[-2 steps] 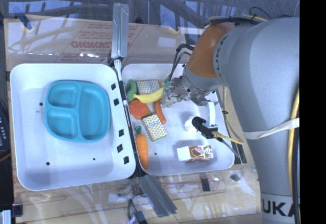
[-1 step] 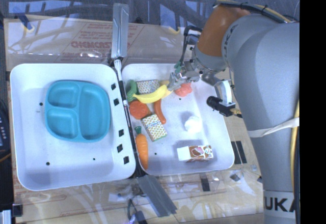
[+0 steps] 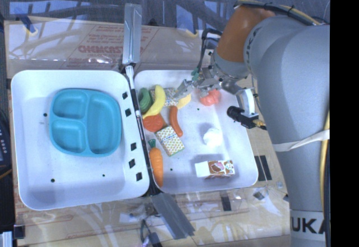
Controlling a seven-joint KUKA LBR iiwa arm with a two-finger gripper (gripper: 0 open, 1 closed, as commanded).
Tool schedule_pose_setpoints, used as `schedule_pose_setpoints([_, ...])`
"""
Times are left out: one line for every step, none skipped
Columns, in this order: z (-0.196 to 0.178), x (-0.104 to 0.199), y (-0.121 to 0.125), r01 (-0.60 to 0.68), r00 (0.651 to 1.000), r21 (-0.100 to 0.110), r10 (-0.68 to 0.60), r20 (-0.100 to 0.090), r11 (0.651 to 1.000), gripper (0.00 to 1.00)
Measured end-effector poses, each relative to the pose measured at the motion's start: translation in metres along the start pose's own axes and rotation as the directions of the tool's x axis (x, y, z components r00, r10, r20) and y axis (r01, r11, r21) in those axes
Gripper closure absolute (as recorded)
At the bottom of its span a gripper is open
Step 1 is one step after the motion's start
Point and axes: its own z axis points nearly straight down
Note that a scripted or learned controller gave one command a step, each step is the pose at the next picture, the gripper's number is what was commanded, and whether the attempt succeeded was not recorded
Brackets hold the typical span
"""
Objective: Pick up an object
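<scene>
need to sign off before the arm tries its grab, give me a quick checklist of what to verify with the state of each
1. Gripper is over the right bin, where the objects lie: ok.
2. A target sits near the fingertips: ok, the banana and a small yellow piece lie right beside them.
3. Finger opening is wide enough for a grab: cannot tell, the fingers are too small and cluttered to read.
4. Target stands apart from its neighbours: not ok, the banana touches the green item and the orange piece.
5. Nothing is carried yet: cannot tell.
6. Blue tray in the left bin is out of the arm's path: ok.
</scene>
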Motion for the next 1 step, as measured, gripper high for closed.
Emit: schedule_pose_setpoints([0.0256, 0.0445, -0.0421, 0.062, 0.998, 0.003, -0.062, 0.001, 0.998, 0.00])
